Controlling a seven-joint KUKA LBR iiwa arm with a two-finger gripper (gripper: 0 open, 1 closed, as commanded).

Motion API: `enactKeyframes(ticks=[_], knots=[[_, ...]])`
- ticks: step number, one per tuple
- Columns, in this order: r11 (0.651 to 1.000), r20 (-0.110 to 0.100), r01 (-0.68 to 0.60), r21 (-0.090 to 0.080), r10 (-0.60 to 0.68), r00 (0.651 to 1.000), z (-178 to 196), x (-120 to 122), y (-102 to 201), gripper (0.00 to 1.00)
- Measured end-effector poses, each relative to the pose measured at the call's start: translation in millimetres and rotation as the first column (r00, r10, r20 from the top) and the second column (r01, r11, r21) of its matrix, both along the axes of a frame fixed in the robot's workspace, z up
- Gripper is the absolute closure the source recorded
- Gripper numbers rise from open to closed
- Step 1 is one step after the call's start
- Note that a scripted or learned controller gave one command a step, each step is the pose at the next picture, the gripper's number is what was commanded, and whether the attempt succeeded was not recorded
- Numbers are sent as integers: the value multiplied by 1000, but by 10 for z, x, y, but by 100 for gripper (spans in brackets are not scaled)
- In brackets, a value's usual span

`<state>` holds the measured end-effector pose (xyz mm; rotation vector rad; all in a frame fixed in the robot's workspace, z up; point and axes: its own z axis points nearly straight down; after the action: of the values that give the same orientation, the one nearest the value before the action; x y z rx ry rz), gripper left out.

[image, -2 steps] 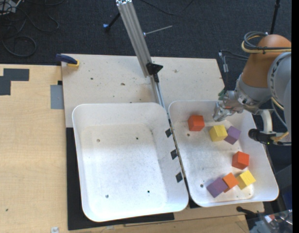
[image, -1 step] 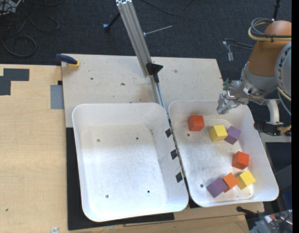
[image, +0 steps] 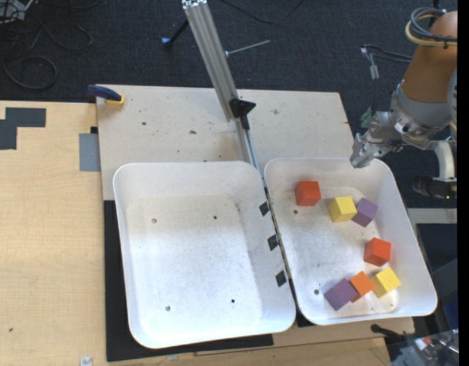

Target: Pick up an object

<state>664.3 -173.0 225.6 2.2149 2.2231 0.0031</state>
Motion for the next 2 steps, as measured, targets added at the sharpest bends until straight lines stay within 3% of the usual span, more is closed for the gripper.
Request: enactKeyframes(ticks=[2], knots=[[1000,-7,-1,4,1,1000,30,-62,1024,100]])
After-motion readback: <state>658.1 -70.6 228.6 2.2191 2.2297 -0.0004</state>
